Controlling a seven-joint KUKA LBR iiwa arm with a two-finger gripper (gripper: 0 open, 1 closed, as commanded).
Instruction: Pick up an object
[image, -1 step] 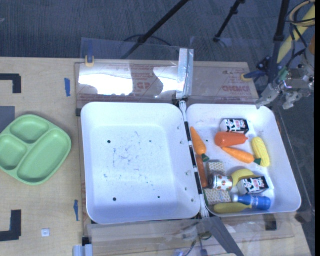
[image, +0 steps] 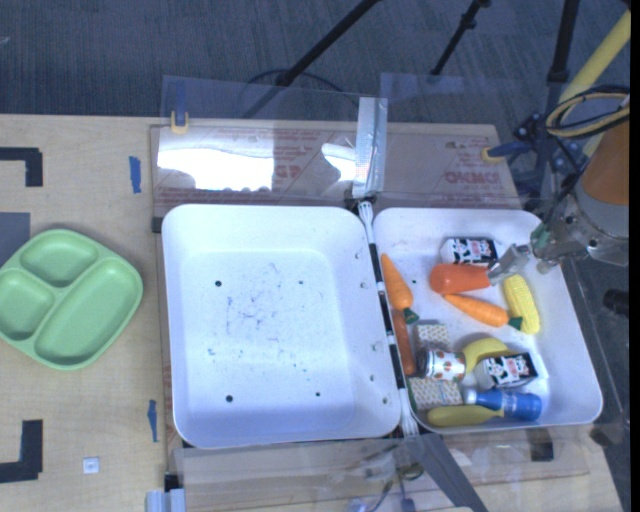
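Your end effector (image: 520, 258) hangs over the right white bin (image: 585, 380); you cannot tell how its grasp stands. Just beside it lie a black-and-white carton (image: 468, 249), a yellow corn cob (image: 521, 302) and two orange plastic carrots (image: 470, 295). The left white bin (image: 190, 240) adjoins it.

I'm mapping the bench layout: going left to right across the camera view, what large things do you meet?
Green divided plate → left white bin → right white bin holding the toy food → gripper at that bin's right rim.
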